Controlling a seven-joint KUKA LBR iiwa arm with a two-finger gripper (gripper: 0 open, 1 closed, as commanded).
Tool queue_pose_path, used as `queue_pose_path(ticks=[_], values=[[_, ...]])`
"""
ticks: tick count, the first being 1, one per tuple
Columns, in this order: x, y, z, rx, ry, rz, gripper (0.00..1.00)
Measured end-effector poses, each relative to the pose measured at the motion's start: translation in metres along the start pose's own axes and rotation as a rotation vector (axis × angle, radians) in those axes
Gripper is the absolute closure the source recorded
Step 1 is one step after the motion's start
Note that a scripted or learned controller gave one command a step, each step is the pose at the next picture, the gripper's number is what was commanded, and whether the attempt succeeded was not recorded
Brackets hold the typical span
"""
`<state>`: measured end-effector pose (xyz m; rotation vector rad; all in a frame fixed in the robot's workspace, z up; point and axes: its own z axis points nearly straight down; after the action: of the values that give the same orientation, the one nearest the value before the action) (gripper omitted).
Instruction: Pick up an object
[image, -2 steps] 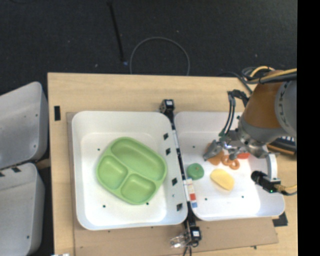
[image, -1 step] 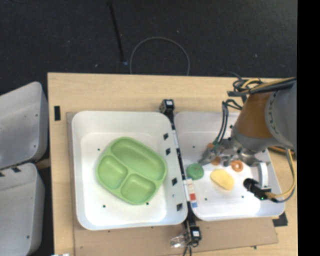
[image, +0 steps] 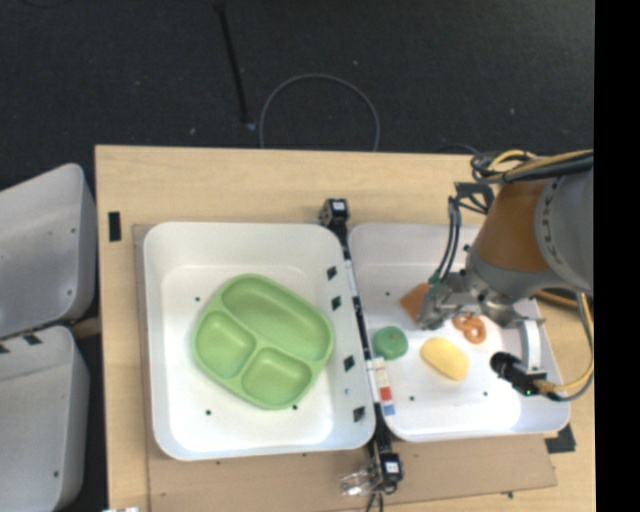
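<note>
Two shallow white bins side by side on a wooden bench (image: 120, 190): left bin (image: 160, 400) bearing a green divided plate (image: 262, 342), right bin (image: 400, 245) holding the loose pieces. Gripper (image: 447, 305) low over the right bin's middle, reached in from the right on the grey arm with its orange band (image: 510, 225); spread or pressed together, cannot tell, and nothing seen pinched. Just beside it, an orange wedge-like piece (image: 415, 298) to its left and a small orange ring (image: 469, 327) below; nearer the front, a yellow lemon-like lump (image: 444, 358) and a green rounded piece (image: 390, 343) close by the divider. Probably light, stiff plastic toy food, smooth and apt to slip. Best taken across the yellow lump's narrow middle; ring and wedge thin, harder to catch.
</note>
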<state>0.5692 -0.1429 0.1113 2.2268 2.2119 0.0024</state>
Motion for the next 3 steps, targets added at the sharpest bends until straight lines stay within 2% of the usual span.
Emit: queue_pose_path(ticks=[3], values=[[-0.001, -0.002, -0.126, -0.001, 0.000, -0.010, 1.00]])
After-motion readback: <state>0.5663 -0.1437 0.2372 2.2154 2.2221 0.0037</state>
